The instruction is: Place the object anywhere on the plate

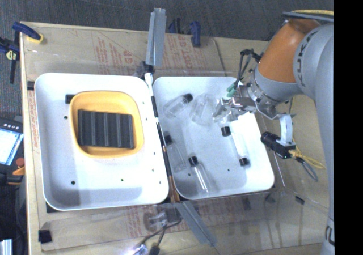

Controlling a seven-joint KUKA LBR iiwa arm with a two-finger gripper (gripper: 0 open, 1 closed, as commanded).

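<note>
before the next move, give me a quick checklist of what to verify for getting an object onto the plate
1. Plate in place: ok. The yellow plate lies in the left bin, with a dark ridged insert at its centre.
2. Objects available: ok. Several clear vials with black caps lie in the right bin, for example one long vial.
3. Hand over the objects: ok. The hand hangs over the right bin's upper part.
4. Object held: cannot tell. Clear items blur together under the hand.
5. Path to plate: ok. Nothing stands on the rim between the bins.
</note>
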